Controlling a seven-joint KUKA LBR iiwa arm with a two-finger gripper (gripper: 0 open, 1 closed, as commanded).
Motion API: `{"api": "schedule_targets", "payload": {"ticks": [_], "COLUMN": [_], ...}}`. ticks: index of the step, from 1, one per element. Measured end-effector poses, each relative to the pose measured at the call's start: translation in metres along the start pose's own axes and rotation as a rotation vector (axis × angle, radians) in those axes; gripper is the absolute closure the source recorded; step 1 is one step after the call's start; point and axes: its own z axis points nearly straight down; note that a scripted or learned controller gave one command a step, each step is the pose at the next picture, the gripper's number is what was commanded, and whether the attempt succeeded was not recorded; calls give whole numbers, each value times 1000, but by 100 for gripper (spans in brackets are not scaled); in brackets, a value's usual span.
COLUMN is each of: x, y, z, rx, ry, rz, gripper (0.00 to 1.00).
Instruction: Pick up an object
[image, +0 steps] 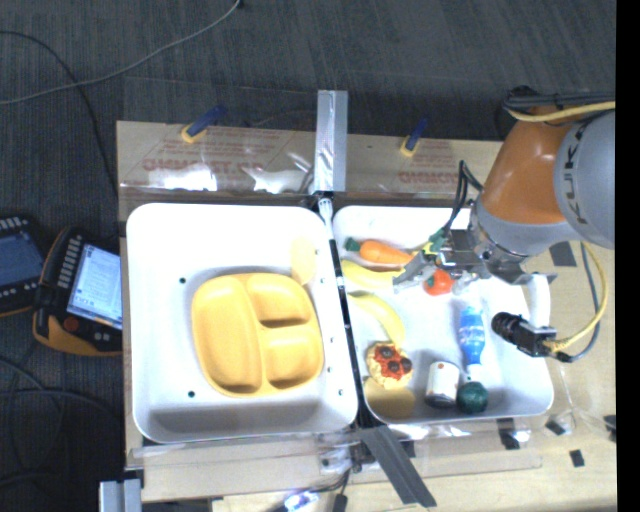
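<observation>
Here, over the right bin (540, 395): gripper (432, 272) low, fingers set around a small red tomato (438, 284), seemingly clamped on it though hard to make out. Just left, a carrot (378, 253); below, a banana (380, 312), a blue bottle (471, 338), a dark green ball (472, 397). In the left bin (160, 330), a yellow divided tray (257, 331)

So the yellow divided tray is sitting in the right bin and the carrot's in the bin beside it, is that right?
Not quite. The camera view shows the yellow divided tray in the left bin, not the right one. The carrot is indeed in the bin beside it, the right bin.
</observation>
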Motion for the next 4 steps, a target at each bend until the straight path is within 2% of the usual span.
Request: {"api": "schedule_targets", "payload": {"ticks": [1, 2, 3, 4], "x": [4, -22, -5, -4], "y": [6, 34, -38, -37], "z": [98, 100, 103, 95], "rx": [-2, -2, -19, -17], "ry": [-1, -3, -7, -3], "rz": [-10, -201, -191, -192], "gripper": [0, 0, 0, 100]}}
